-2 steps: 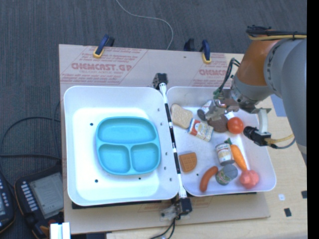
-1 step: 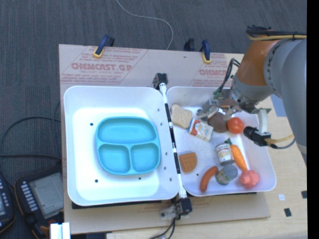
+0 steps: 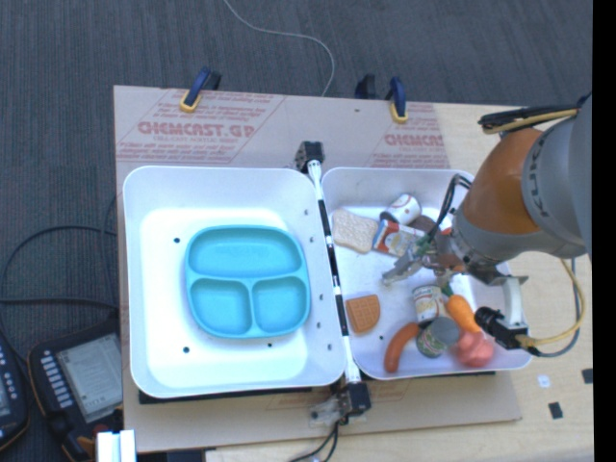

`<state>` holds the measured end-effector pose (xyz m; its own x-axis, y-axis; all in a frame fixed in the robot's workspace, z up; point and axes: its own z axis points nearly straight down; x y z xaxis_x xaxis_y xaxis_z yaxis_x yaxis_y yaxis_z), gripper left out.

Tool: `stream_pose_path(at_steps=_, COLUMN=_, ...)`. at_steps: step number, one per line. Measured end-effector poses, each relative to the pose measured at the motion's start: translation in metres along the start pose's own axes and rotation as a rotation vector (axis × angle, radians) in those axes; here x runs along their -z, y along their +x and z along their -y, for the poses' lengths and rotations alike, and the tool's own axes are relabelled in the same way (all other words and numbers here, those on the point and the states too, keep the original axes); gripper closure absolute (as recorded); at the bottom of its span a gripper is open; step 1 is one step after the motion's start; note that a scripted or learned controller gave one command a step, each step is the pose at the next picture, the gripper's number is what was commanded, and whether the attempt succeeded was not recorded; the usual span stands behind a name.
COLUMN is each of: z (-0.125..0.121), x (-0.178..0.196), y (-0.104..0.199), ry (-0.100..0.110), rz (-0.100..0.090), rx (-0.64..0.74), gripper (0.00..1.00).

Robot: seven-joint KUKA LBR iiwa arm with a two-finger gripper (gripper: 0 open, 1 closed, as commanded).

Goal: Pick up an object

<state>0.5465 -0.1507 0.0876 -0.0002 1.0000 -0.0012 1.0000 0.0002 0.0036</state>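
Observation:
My gripper (image 3: 404,266) hangs low over the middle of the right bin (image 3: 385,176), with the grey and orange arm (image 3: 510,195) reaching in from the right. Just up and left of it lie a slice of toast (image 3: 352,229), a red and white packet (image 3: 390,235) and a small baseball (image 3: 404,206). A small tin can (image 3: 426,304) stands right below the gripper. An orange cracker (image 3: 363,313), a hot dog (image 3: 399,346), a carrot (image 3: 463,313), a grey round piece (image 3: 438,337) and a pink lump (image 3: 474,350) lie nearer the front. I see nothing lifted off the bin floor.
The left bin (image 3: 135,258) holds a blue divided plate (image 3: 248,280). A black divider rail (image 3: 327,258) runs between the bins. Blue and yellow clamps (image 3: 397,101) grip the board's back edge. A yellow cable (image 3: 553,340) loops off the arm at the right bin's front corner.

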Motion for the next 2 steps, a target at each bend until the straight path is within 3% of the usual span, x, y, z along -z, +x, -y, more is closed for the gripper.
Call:
stream_pose_path(at_steps=1, z=-0.0015, x=0.0110, y=-0.0005, ry=-0.005, rz=0.001, rx=-0.001, gripper=1.00)
stream_pose_path(at_steps=2, z=-0.0014, x=0.0108, y=-0.0003, ry=-0.004, rz=0.001, rx=-0.001, gripper=0.00)
